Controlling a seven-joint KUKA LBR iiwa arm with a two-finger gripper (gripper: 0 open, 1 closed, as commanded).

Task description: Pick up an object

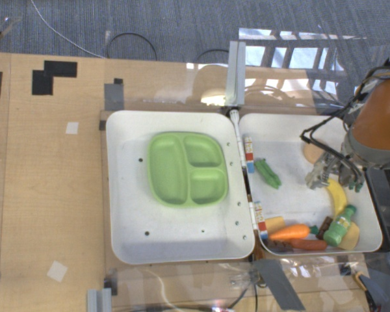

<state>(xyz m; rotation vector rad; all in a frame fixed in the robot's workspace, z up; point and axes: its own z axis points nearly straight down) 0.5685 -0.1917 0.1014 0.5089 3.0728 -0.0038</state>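
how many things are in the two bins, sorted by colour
green: 3, the plate, the pepper and the bottle
orange: 1, the carrot
yellow: 1, the banana
brown-red: 1, the sausage
tan: 1, a round piece partly hidden by the arm
total: 7 that I can tell apart

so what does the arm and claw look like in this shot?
The arm reaches in from the right as a rounded orange segment above a grey band. Thin black cables loop off its left side. The claw below is a small pale-grey metallic assembly with tiny green bits near it; finer detail is too blurred to tell.
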